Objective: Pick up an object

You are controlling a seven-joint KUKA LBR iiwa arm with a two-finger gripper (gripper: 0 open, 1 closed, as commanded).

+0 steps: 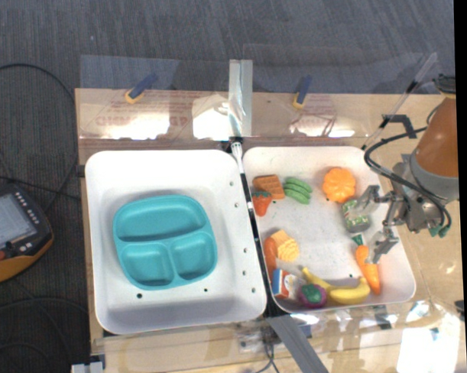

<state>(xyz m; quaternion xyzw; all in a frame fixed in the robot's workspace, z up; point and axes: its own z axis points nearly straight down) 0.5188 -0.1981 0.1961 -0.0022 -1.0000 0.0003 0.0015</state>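
The gripper [376, 219] is seen at the right side of the right-hand bin [313, 158], its two fingers spread apart with nothing between them. One finger is close beside a small greenish-grey toy [355, 214]; the other is just above the carrot [368, 267], which lies along the bin's right wall.

The step in hand is judged to be the closing-in on one object. The greenish-grey toy is probably the best candidate, since it sits just beside the gripper. A good grasp would be made by centring the fingers over it before they are lowered, so that it is not nudged aside.

Open floor is left in the middle of the right-hand bin, between the toy and the orange-and-yellow piece [281, 248]. Little room is offered by the right wall. The pumpkin [339, 183] sits near the toy on the far side. The banana [346, 293] and the purple piece [313, 294] are crowded at the near wall.
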